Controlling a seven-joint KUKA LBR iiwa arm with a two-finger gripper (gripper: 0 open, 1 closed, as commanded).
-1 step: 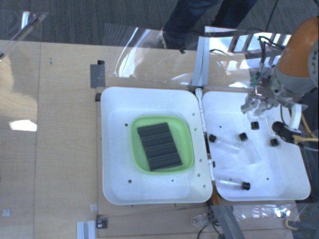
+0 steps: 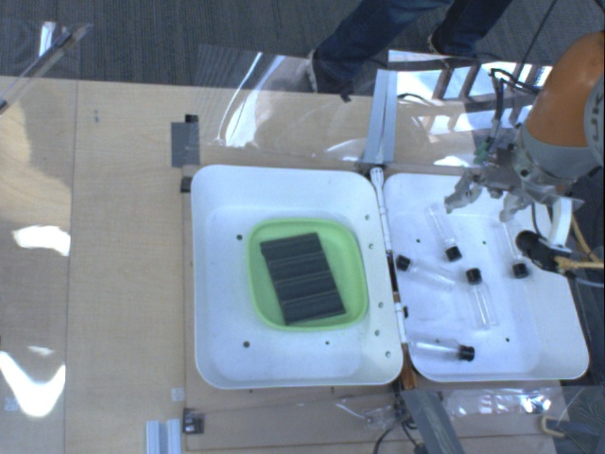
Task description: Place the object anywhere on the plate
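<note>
camera view: clear vials (image 2: 442,350) with black caps lie scattered in the right bin (image 2: 553,362), none lifted. green plate (image 2: 352,253) sits in the left bin (image 2: 213,253), already carrying a dark ribbed block (image 2: 301,278). gripper (image 2: 485,193) hovers over the right bin's far edge, fingers spread, holding nothing; likely lining up a pick.
</note>
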